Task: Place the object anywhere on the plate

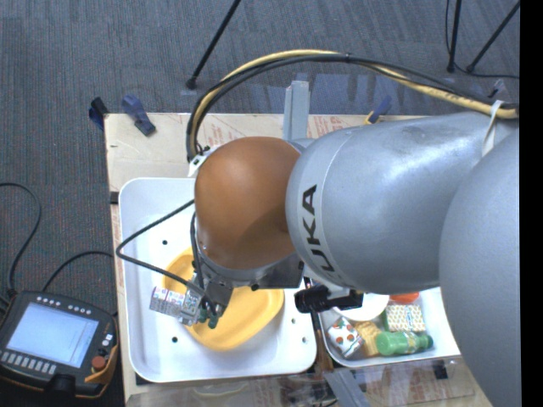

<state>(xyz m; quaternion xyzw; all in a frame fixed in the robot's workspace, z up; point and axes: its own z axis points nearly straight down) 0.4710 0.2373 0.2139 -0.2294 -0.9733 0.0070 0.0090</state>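
We see the grey arm (pixel 399 202) reaching in from the right and covering much of the bench, with its orange band (pixel 246 202) bulging over the far part of the left bin (pixel 140 227). Below the band the wrist drops to the gripper (pixel 193 305), which sits low over the left edge of the yellow plate (pixel 246 320).

The plate lies in the near half of the left bin, partly hidden by the wrist. At the gripper we see a small silvery, foil-like object (pixel 165 300). It sits just at the plate's left rim, partly over the plate and partly over the white bin floor. It touches or overlaps the fingertips from the left. We cannot tell whether the jaws are clenched on it or released, since the fingers are small and crowded by the wrist and a green-tipped part there.

A black cable (pixel 140 240) loops from the wrist across the left bin's floor.

The right bin (pixel 339 356) lies near right, mostly beneath the arm. It holds a green bottle (pixel 403 342), a patterned box (pixel 404 317), a small red-and-white carton (pixel 344 336) and an item with a red rim (pixel 405 298).

On the floor at the near left stands a teach pendant (pixel 55 342) with a lit screen.
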